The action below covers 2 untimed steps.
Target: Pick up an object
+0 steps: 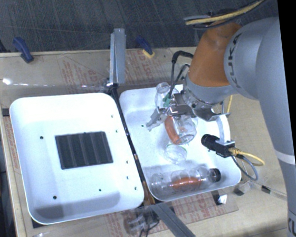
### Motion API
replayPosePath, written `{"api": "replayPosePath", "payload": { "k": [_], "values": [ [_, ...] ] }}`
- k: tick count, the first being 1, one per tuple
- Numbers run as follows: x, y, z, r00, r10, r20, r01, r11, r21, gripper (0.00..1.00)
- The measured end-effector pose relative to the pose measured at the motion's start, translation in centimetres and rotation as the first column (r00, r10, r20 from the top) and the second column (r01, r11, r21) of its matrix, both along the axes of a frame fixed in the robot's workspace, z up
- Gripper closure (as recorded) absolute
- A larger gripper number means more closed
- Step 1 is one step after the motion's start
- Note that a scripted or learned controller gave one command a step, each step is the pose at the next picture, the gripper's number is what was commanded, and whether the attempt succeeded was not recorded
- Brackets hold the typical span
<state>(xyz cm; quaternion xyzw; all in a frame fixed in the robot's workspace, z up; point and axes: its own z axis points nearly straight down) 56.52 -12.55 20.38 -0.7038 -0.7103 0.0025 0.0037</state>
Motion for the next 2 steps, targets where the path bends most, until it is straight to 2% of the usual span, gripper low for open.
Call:
{"api": "replayPosePath", "payload": {
  "k": [1, 2],
  "values": [
    [0.1, -4.9, -1.3, 1.0, -0.003, 0.005, 0.003, 1.0, -0.002, 0.0],
    [3.4, -8.4, -6.8, 1.0, -0.015, 0.024, 0.015, 1.0, -0.007, 0.0]
  ]
}}
